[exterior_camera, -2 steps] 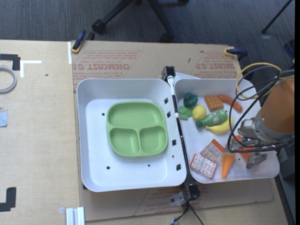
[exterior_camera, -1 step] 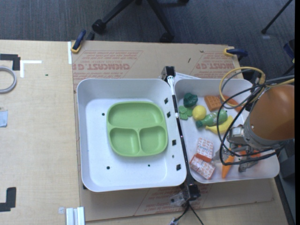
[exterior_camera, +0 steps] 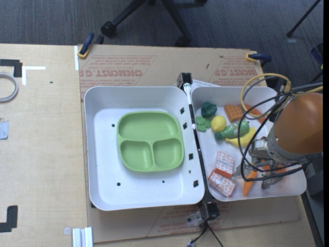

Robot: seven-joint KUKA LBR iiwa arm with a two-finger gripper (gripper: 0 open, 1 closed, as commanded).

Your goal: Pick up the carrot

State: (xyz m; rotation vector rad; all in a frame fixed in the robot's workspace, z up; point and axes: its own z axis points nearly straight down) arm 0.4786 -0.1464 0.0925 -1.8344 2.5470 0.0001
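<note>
Carrot (exterior_camera: pixel 248 184) lies at the near edge of the right bin (exterior_camera: pixel 288 189), just under the gripper (exterior_camera: pixel 262 176), whose finger state I cannot tell; centre squarely over it before closing.

Wooden bench (exterior_camera: pixel 41 163), cardboard sheet (exterior_camera: pixel 133 68) on it, two white bins (exterior_camera: pixel 97 153) side by side

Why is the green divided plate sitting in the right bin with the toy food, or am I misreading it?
You are misreading one thing: the camera view shows the green divided plate in the left bin. The toy food, including the carrot, lies in the right bin.
</note>
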